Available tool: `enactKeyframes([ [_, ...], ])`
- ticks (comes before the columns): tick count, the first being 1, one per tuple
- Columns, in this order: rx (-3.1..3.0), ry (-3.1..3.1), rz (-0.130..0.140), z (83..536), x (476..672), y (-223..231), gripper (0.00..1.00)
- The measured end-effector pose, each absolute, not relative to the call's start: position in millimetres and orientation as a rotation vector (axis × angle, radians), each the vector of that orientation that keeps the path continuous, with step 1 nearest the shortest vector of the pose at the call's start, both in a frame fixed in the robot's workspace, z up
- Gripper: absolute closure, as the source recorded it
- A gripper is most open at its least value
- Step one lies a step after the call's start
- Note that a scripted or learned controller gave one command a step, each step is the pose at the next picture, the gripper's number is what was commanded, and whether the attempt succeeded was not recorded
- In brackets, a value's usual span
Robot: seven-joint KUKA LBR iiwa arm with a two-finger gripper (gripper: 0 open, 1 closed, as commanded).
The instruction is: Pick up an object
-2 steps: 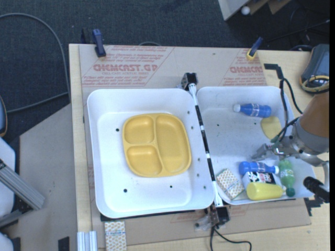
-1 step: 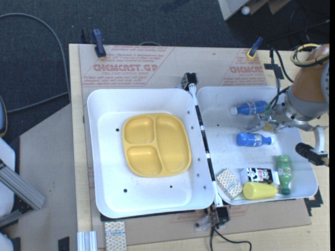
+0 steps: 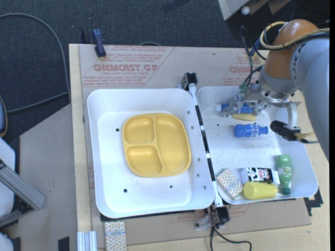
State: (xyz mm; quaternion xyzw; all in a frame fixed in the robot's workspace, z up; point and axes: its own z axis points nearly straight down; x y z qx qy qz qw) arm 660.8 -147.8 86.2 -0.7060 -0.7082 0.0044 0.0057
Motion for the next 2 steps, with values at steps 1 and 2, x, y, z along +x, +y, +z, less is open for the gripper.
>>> enactKeyframes([
  [1, -2.223, -2.221, 0.001, 84, 564.8, -171, 0.00],
  [2, -2.223, -2.224, -0.004, 95, 566.3, -170, 1.00],
])
